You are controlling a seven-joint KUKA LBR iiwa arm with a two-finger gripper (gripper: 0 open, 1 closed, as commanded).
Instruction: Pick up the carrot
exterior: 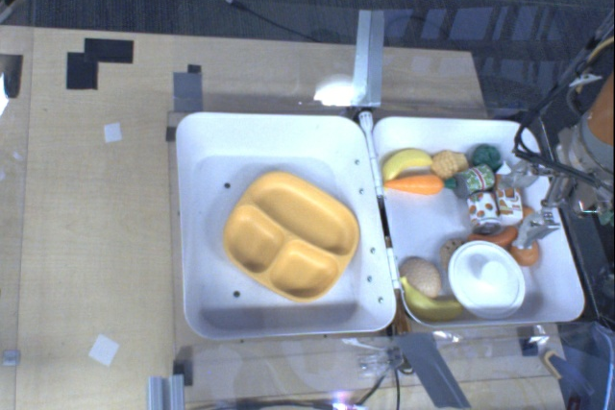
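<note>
One tool, silvery and small in this view, hangs over the right bin near that bin's right wall, at the end of the grey arm that comes in from the worktop's right edge. Whether its two fingers stand apart or together I cannot tell; nothing can be seen between them. Just beneath and beside it lie an orange piece and a small carton with red and white print. A white bowl sits toward the bin's near right corner, with a brown, potato-like item and a yellow banana to its left along the near wall.

The carrot lies on its side in the far left part of the same bin, close to the wall shared with the left bin, well apart from the tool. It touches a second banana just behind it. Near these, along the far wall, are a tan lumpy piece and a dark green item.

The left bin holds a yellow divided plate, set at a tilt in its middle. The wooden worktop around both bins carries a few black patches near its far left corner.
</note>
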